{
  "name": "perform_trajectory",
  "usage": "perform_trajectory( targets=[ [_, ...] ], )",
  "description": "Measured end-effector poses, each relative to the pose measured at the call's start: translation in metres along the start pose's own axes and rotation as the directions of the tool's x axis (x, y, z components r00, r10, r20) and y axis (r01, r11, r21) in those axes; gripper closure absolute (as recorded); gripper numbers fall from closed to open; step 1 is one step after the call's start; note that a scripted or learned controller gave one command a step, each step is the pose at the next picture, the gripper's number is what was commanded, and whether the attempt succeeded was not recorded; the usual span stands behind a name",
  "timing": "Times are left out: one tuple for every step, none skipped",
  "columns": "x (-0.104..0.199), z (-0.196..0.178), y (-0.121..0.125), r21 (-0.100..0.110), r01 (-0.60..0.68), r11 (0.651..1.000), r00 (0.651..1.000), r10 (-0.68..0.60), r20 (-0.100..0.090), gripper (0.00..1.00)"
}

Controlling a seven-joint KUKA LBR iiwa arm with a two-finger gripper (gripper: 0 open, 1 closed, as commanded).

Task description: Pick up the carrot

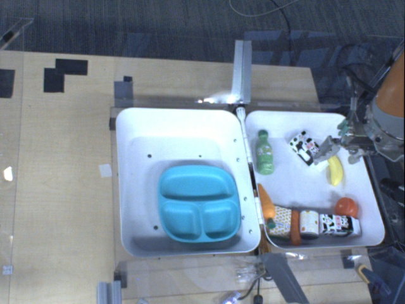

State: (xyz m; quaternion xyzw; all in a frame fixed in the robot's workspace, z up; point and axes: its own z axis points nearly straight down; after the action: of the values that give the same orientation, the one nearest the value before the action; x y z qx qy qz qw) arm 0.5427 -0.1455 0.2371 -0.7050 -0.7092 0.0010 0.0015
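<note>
The carrot (266, 202) is orange and lies along the left wall of the right bin (288, 180), near its front corner and just below a green bottle (264, 151). My gripper (340, 153) hangs over the far right side of that bin, well to the right of the carrot. It stands open, with nothing between its fingers (326, 149), directly above the top end of a yellow banana (335, 171).
A black-and-white cow-patterned toy (304, 147) lies left of the gripper. A red tomato (346, 207) sits at the front right. Small cartons (334, 224) and an orange piece (295, 227) line the front wall. The left bin (140, 145) holds a blue divided plate (199, 202).
</note>
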Motion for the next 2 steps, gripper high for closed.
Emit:
perform_trajectory(
  targets=[
    [0.0027, 0.1256, -0.0133, 0.001, 0.082, 0.997, 0.997, -0.082, -0.001, 0.00],
    [0.0032, 0.1174, -0.0126, 0.001, 0.084, 0.996, 0.996, -0.084, -0.001, 1.00]
  ],
)
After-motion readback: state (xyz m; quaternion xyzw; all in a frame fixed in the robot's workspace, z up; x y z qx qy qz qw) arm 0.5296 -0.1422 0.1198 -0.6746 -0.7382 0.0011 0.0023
